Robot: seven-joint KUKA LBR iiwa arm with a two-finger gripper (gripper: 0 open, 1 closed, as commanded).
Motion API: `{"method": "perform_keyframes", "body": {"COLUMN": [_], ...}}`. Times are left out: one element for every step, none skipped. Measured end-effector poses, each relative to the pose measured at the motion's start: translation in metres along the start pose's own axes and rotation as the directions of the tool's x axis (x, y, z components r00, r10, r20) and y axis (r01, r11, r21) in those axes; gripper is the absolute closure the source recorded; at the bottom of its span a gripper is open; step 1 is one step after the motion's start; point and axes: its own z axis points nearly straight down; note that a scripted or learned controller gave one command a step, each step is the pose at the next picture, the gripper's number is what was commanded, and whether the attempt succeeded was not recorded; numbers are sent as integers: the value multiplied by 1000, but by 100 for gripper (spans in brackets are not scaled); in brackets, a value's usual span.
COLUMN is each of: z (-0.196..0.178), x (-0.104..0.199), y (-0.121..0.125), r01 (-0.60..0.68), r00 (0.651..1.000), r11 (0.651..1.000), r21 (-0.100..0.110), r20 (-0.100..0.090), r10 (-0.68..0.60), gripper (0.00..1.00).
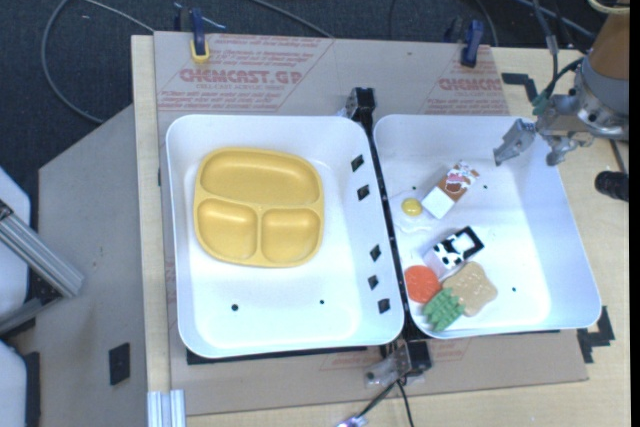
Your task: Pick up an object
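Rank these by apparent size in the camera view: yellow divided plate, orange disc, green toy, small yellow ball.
1. Yellow divided plate, by far the largest.
2. Green toy and orange disc: these look alike, so no ranking between them.
3. Small yellow ball, the smallest.

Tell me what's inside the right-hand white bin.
The right bin holds a small box, a yellow ball, a black-and-white toy, an orange piece, a cracker and a green piece. Anything underneath them is hidden.
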Motion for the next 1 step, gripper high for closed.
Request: {"method": "perform_keyframes", "body": {"z": [-9], "x": [0], "y": [3], "r01": [3], "r00": [1000], "r11": [1000], "r21": [-14], "r20": [4], "r10": [-3], "gripper": [0]}}
